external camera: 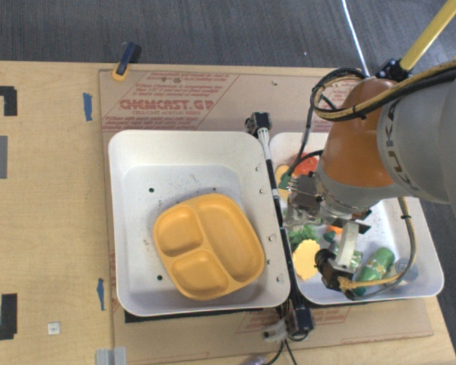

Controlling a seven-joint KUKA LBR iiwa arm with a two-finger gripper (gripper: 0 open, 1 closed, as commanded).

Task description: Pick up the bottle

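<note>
We judge this to be the approach step: the gripper (310,220) hangs low over the right bin (424,283) under the arm's (365,139) orange wrist. The wrist hides it, so we cannot tell whether it is spread or pressed together, and we see nothing held.

What we take for the bottle (377,265), green and lying on its side, sits to the gripper's lower right in the view, near that bin's outer corner. Other small items crowd just beside the gripper. The next move calls for shifting over the bottle and lining up across its narrow width before descending.

Well to the gripper's left, a yellow divided plate (207,245) lies in the left bin (137,173). Beyond that bin, the brown sheet (167,97) reads "CHEMCAST GP" in red; its smaller lines are too fine to read.
</note>
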